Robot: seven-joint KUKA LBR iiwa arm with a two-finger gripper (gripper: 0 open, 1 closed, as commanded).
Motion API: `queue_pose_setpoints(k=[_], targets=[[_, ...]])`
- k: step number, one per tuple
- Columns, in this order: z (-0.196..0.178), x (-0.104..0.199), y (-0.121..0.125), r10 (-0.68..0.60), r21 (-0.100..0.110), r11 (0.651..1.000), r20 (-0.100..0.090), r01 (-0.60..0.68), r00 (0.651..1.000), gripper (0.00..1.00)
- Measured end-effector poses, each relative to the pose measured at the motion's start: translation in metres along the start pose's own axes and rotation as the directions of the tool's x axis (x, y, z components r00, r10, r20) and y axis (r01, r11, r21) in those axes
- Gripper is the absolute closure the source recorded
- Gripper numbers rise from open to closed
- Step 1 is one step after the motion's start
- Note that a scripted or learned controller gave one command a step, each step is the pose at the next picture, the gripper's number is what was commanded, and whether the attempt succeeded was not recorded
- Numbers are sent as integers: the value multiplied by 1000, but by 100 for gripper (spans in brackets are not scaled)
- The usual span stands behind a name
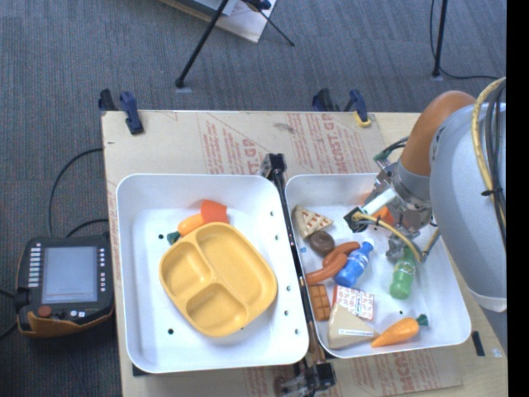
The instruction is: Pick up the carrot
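Glossy moulded plastic: the white bins, the yellow tray, the carrot. The bench looks like matt printed cardboard.

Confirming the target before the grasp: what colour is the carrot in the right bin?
Orange with a green top; the carrot shows best in the camera view, near the right bin's front edge.
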State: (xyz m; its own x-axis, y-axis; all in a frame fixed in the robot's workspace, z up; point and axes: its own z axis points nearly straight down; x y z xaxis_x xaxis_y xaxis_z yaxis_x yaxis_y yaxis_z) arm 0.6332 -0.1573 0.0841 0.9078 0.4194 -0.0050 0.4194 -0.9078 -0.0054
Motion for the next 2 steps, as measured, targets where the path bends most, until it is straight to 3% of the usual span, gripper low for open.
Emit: queue_pose_setpoints(k=[1,2], targets=[[0,-13,-37,227,1,974,1,-227,974,0],[-43,-60,-78,196,1,981,1,-196,981,0]])
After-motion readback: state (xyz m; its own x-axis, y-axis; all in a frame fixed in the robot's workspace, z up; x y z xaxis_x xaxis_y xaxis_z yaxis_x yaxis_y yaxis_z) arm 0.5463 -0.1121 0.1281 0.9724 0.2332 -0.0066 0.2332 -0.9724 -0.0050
